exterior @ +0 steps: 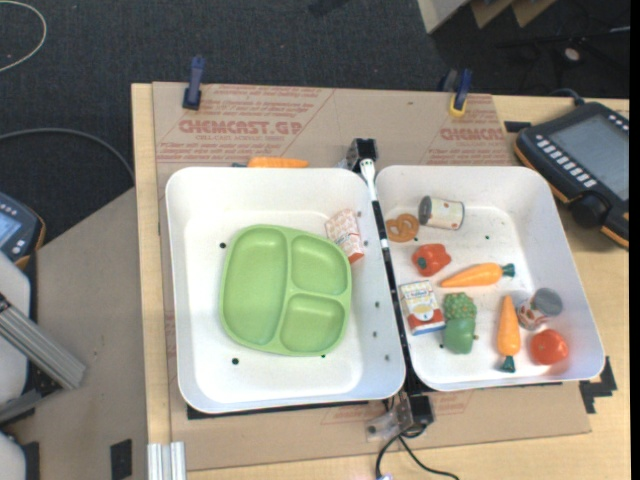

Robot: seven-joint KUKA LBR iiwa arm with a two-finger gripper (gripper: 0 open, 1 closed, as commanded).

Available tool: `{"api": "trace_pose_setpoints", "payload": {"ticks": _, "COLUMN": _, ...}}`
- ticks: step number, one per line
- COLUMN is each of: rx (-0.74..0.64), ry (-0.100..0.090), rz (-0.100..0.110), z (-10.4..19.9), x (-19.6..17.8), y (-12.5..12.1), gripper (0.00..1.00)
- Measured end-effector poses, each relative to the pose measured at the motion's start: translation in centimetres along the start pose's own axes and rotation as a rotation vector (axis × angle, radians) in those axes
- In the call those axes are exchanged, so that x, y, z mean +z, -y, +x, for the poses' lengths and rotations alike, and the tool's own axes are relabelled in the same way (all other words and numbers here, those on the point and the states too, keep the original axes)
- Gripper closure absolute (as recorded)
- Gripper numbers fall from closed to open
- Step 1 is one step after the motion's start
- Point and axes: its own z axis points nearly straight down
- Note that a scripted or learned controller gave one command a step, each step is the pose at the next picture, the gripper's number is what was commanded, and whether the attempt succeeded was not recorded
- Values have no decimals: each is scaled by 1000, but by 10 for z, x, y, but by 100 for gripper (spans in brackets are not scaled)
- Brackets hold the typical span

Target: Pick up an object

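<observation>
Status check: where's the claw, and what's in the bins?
Toy food loose in right bin. Green tray and a carton in left bin. Nothing gripped.

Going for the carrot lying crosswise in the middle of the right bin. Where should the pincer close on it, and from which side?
Grip the horizontal carrot across its thick middle, coming straight down from above. It lies flat, its orange body running left to right with the green top at the right end, so the fingers should probably close across its narrow width. The red pepper and broccoli sit close by its left end, so the middle looks clearer.
</observation>
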Motion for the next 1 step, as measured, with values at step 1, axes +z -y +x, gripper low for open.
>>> {"api": "trace_pose_setpoints", "payload": {"ticks": 1, "rx": -1, "ry": 3, "rz": -4, "z": 0, "x": -11, "y": -1, "gripper": 100}}
